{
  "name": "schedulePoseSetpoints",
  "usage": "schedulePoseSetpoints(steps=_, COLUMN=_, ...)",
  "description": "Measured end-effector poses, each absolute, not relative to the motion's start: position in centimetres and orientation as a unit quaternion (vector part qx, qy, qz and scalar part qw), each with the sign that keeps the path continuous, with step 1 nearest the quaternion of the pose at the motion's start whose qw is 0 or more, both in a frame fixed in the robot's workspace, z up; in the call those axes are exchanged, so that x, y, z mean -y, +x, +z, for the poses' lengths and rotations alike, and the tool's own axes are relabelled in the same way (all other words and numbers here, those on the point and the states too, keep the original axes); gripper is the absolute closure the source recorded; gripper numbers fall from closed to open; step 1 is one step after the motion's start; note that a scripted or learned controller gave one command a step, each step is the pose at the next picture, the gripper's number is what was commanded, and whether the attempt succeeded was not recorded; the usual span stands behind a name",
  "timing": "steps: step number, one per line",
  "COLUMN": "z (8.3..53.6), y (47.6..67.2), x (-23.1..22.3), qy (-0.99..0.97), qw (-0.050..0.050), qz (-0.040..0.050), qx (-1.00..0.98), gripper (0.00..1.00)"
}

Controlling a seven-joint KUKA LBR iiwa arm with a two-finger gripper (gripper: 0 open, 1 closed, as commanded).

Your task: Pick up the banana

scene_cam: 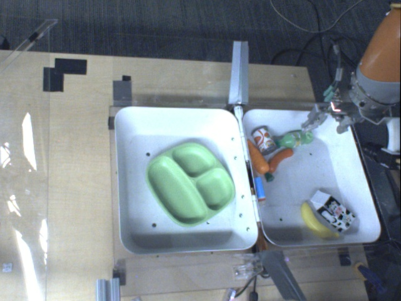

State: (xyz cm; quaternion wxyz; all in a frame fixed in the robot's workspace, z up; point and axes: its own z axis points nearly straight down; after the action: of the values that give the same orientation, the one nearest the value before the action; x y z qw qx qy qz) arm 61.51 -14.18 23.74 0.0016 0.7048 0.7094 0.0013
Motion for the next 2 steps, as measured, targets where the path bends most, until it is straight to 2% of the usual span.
schedulePoseSetpoints(steps=1, z=22.4, y=59.8, x=15.4, qy=0.783, qw=0.002, qz=0.0019, qx=-0.622, gripper=0.0)
schedulePoseSetpoints(steps=2, z=18.5, y=54.0, x=17.6, qy=0.579, qw=0.003, qz=0.0013, qx=-0.816, gripper=0.0)
